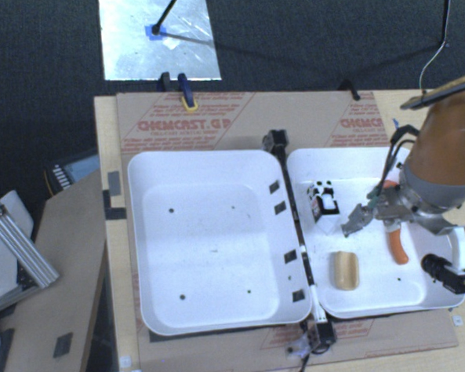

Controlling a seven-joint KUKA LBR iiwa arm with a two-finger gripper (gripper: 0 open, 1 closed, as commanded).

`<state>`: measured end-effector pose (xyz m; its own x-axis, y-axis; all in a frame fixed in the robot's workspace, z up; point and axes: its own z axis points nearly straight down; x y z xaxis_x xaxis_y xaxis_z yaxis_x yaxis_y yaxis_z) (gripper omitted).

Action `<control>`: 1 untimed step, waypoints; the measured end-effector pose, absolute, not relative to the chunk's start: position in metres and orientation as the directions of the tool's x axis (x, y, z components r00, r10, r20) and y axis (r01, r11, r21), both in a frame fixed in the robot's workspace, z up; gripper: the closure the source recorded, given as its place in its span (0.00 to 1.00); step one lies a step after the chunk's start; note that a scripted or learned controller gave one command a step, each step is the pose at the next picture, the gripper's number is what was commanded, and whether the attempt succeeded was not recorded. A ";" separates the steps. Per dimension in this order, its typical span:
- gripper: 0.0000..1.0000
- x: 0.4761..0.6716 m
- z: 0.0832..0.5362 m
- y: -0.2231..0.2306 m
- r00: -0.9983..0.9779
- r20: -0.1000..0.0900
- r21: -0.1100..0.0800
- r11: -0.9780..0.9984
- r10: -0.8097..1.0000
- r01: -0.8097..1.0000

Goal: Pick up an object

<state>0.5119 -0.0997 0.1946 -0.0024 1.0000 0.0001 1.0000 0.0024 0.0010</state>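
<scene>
Camera view: we cannot tell the hand [359,219] state above the right bin [381,302]. We judge the tan block [345,270] light and stiff; grip its long sides.

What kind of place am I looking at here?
Probably a robotics lab: a robot arm reaches over two white bins on a bench, one bin holding small test objects such as a tan block.
</scene>
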 end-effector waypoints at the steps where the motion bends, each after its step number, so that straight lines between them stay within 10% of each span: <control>1: 0.00 0.486 0.183 -0.069 -0.006 0.002 -0.002 0.006 1.000 1.000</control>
<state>0.4857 -0.0693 0.1835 -0.0061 1.0000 0.0018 1.0000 0.0061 -0.0021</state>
